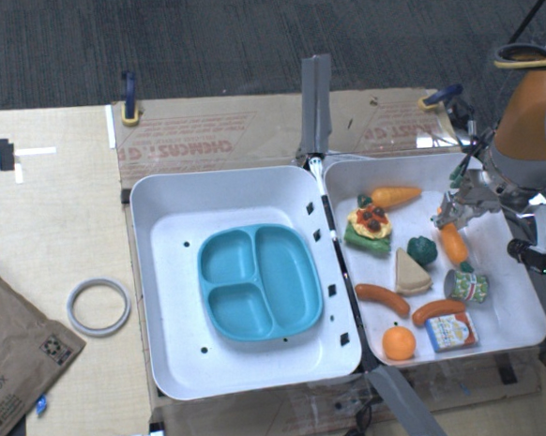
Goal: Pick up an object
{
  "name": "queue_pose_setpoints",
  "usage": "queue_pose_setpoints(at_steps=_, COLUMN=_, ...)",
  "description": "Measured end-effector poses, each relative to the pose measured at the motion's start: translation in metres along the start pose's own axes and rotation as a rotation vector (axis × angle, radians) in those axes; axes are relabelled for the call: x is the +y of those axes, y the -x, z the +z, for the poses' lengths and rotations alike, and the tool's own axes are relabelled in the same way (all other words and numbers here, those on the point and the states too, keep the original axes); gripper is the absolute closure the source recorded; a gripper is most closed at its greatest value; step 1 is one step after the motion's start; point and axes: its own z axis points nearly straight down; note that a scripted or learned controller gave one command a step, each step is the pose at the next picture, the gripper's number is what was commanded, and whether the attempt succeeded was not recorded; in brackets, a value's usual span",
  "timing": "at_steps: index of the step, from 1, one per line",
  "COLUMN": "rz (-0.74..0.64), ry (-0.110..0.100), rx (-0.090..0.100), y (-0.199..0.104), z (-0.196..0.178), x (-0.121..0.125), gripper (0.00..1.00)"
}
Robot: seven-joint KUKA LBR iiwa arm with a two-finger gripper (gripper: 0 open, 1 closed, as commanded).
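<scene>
camera view | gripper (pixel 450 215) low in right bin (pixel 536 333); orange carrot (pixel 455 244) just below, touching it | grip state unclear

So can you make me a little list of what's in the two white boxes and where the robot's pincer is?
left bin: blue divided plate
right bin: toy food, including carrot, broccoli, orange, two sausages
pincer: over right bin, just above an orange carrot-like piece
bench, left side: tape ring
</scene>
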Motion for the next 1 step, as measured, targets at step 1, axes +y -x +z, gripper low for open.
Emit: queue_pose_setpoints(at_steps=1, rz=0.076, ry=-0.001, rx=-0.002, y=-0.08, z=-0.0975, x=0.0222, gripper=1.0)
